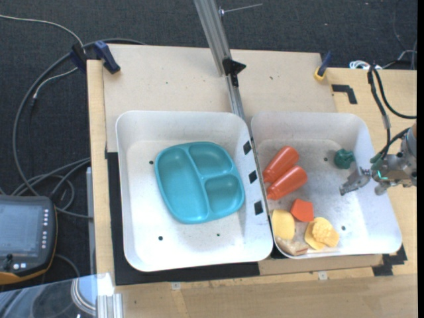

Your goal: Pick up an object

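Observation:
My gripper (366, 185) hangs over the right side of the right bin (311, 120). It is open, with nothing between its fingers. A small green object (343, 158) lies just up and left of it. Further left in the same bin are two orange-red cylinders (283, 171) side by side. Below them lie a red-orange block (302, 210), a yellow piece (283, 224) and a crinkled yellow item (322, 232). All of these are apart from the gripper.
The left bin (132, 177) holds a teal divided plate (199, 181). A metal pole (215, 25) slants down to the divide between the bins. Cables (383, 105) run along the bench's right side near the arm.

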You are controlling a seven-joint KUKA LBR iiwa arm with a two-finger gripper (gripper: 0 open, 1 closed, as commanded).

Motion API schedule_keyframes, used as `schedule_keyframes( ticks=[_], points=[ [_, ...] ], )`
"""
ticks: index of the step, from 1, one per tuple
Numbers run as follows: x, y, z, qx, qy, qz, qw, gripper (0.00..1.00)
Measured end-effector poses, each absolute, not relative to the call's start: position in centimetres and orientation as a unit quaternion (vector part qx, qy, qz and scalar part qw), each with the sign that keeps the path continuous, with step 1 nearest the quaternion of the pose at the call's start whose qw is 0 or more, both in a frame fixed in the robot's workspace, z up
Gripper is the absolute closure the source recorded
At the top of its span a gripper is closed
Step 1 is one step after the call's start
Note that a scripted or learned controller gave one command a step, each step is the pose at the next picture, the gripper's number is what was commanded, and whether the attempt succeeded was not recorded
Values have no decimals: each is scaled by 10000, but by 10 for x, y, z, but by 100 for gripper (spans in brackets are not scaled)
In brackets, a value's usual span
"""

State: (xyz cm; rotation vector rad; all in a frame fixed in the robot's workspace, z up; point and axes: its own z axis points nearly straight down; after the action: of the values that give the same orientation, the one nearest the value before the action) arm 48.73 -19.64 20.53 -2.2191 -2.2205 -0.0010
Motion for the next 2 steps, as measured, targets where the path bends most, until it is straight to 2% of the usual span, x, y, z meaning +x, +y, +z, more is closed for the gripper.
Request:
schedule_keyframes(
  ticks=[1, 2],
  points=[
    [476, -199, 153, -7074, -7068, 12, 40, 0],
    [482, -195, 107, -7069, -7073, 8, 36, 0]
  ],
)
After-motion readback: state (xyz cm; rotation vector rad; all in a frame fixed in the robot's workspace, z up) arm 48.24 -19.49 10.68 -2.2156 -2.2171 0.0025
